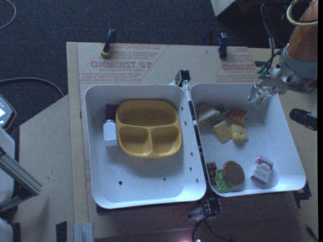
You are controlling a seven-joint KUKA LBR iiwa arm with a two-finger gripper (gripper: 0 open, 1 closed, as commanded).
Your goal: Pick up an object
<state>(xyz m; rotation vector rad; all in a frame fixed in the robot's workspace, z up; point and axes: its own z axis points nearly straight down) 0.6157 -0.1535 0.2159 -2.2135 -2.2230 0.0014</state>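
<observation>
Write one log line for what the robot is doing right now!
tool: over right bin, far corner | holding: nothing seen | toy food: in bin | yellow tray: left bin

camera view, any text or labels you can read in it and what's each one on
"GHEMCAST GP", roughly, in red print on the brown board behind the left bin; the letters are blurred, so the spelling is uncertain.
The same red print repeats on the board behind the right bin, cut off and too blurred to read.
The small pink and white carton in the right bin has markings too small to read.
</observation>
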